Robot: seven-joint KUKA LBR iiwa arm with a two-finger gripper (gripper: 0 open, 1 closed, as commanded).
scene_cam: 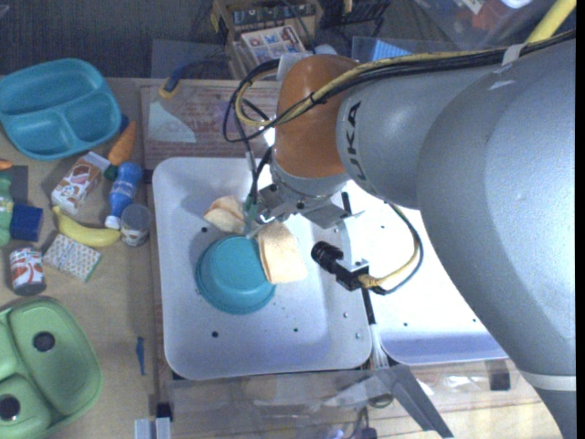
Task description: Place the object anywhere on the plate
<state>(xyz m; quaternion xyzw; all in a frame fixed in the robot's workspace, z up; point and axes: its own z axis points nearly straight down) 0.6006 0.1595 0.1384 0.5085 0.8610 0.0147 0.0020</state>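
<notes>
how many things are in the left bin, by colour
blue plate: 1
tan bread pieces: 2
total: 3, all in the left bin

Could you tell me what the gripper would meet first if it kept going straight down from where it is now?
Probably the bread beside the blue bowl; the gripper hangs just above it, though depth is unclear.

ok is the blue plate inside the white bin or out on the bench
Inside. The blue plate lies on the floor of the left white bin, with a tan bread-like piece leaning against its right rim.
</notes>
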